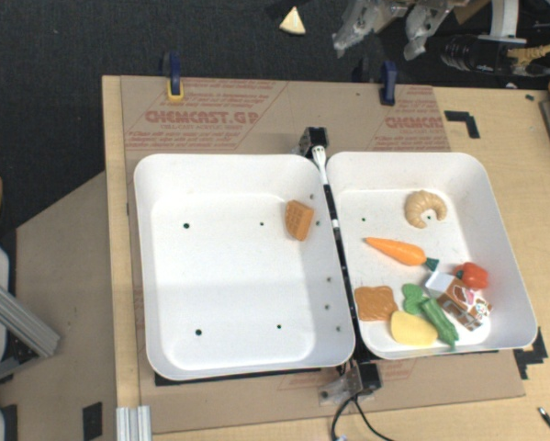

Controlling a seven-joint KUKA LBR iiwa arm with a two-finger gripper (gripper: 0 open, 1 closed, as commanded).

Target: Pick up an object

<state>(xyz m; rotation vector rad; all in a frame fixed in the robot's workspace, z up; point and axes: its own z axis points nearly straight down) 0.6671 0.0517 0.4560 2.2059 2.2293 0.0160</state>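
Several toy foods crowd the right bin: a carrot sits near its middle, a croissant just beyond the carrot, a tight cluster nearer than it. One waffle piece lies across the divider. The end effector hangs well beyond the carrot, fingers spread wide, holding nothing. A descent into the cluster risks pinching two pieces or nudging them apart.
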